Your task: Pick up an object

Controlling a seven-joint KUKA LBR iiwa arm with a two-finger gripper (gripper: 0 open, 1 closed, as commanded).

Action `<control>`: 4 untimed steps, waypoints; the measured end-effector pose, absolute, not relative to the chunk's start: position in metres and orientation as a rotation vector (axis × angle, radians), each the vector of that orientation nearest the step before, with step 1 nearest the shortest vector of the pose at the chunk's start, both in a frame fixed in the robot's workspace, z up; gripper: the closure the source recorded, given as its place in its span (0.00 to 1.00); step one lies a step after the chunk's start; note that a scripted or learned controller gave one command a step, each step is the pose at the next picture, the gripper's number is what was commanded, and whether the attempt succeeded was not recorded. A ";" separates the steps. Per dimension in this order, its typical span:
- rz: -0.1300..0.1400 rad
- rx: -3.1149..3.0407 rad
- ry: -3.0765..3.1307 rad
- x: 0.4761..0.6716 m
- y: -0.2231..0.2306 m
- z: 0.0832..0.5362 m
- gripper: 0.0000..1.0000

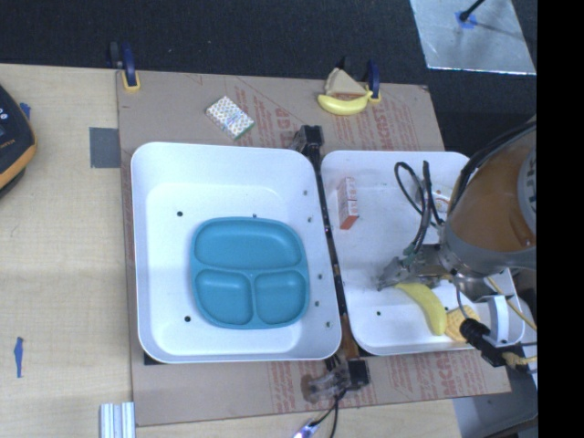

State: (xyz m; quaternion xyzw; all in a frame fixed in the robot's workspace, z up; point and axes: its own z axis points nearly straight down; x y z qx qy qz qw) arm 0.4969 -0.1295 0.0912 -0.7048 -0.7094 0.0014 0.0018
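Observation:
My gripper [394, 276] is low in the right bin [383, 336], pointing left from the grey arm with its orange band [497, 208]. A yellow banana [426, 303] lies on the bin floor just below and to the right of the gripper, touching or very close to it. A small red and white carton [348, 202] lies in the upper left of the same bin, apart from the gripper. In the left bin [164, 181] rests a blue divided plate [249, 271].
Black cables [415, 190] loop from the arm over the right bin's back. Behind the bins lie a second banana [343, 104] with a wedge-shaped item, and a patterned packet [229, 116]. Blue clamps [130, 67] hold the board. A yellow and black device [11, 144] sits at the left edge.

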 end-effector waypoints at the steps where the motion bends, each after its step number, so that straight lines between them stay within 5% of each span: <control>1: 0.007 -2.207 -2.230 0.497 -0.131 0.101 1.00; 2: 0.002 -2.217 -2.224 0.520 -0.139 0.154 1.00; 3: 0.002 -2.216 -2.224 0.520 -0.139 0.153 0.00; 4: 0.001 -2.216 -2.225 0.617 -0.132 0.159 0.00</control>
